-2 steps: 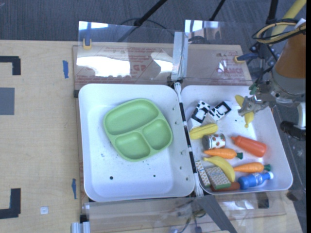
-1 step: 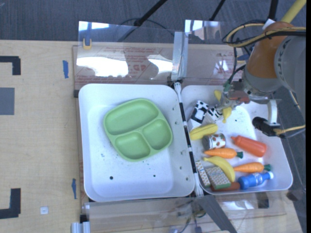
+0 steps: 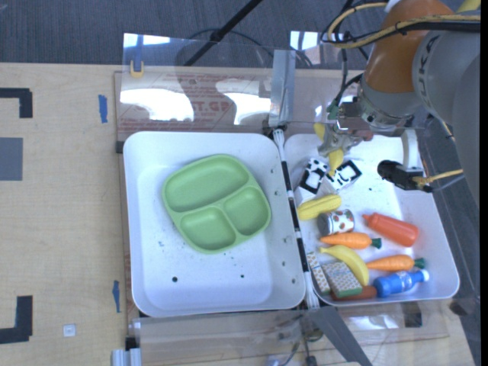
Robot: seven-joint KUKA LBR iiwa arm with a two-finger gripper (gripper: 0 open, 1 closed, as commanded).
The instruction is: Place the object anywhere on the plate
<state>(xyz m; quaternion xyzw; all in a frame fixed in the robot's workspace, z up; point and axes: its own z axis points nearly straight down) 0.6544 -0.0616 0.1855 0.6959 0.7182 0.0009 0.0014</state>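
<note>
**Arm over the right bin, plate in the left one**

The grey arm with its orange band reaches in over the far part of the right white bin point(image 3: 446, 261). Its gripper point(image 3: 336, 145) hangs near the bin's far left corner, and a small yellow piece shows at its tip; whether the fingers pinch that piece cannot be told from this angle, nor whether they stand open or closed.

Just below the gripper, towards the camera, lies a black-and-white patterned block point(image 3: 329, 172). Nearer still lies a yellow toy corn cob point(image 3: 319, 206), and just past that a small printed tin can point(image 3: 339, 222). To the right of the can, further from the gripper, rests a plastic orange-red pepper point(image 3: 393, 229). Two orange toy carrots follow, one point(image 3: 349, 241) just below the can and one point(image 3: 390, 264) further right. A yellow toy banana point(image 3: 349, 262) curves between them, beside a small printed carton point(image 3: 341, 278). A blue plastic bottle point(image 3: 396, 284) lies at the near edge, farthest from the gripper.

The green three-compartment plastic plate point(image 3: 216, 201) sits well to the gripper's left, in the middle of the left white bin point(image 3: 145, 280), with nothing on it. Both bins rest on the pale wooden counter point(image 3: 57, 204).
</note>
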